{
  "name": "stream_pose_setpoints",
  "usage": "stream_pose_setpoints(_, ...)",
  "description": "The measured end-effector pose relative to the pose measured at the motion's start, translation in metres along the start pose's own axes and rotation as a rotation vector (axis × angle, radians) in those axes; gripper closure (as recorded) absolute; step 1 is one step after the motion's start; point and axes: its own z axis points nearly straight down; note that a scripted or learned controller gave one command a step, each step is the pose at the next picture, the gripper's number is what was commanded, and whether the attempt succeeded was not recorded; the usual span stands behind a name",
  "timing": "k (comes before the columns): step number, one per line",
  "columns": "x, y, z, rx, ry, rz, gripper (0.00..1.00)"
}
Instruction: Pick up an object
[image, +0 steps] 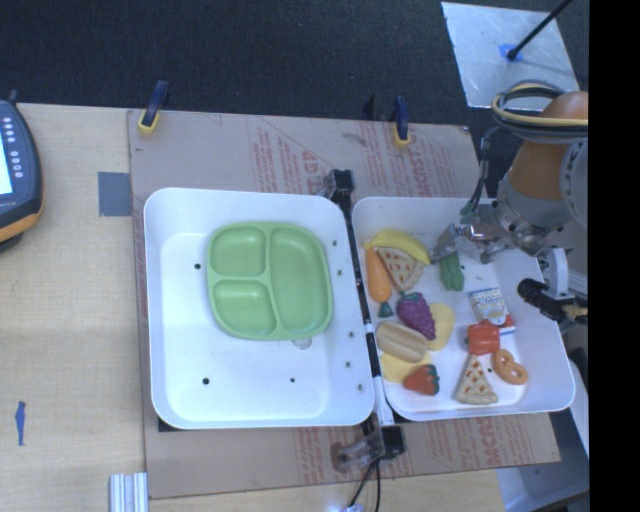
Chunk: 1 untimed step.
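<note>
Jaws: state cannot be told. Gripper (452, 240) low at right bin (560, 392) far edge, just beside green pickle (452, 271); toy food fills bin.

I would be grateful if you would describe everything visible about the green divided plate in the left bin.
The green divided plate is pale green and looks like smooth moulded plastic. It has rounded corners and raised ridges that split it into three compartments: two smaller ones on its left side, one above the other, and one larger one on the right. Nothing lies in any compartment. It lies flat and slightly rotated on the floor of the left bin, in the upper middle part. A small unclear object sits at its lower edge.
</note>
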Motion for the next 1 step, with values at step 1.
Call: stream_pose_setpoints(1, 0.0417, -0.0575, -0.0017, 0.007, 0.003, 0.004, 0.0)
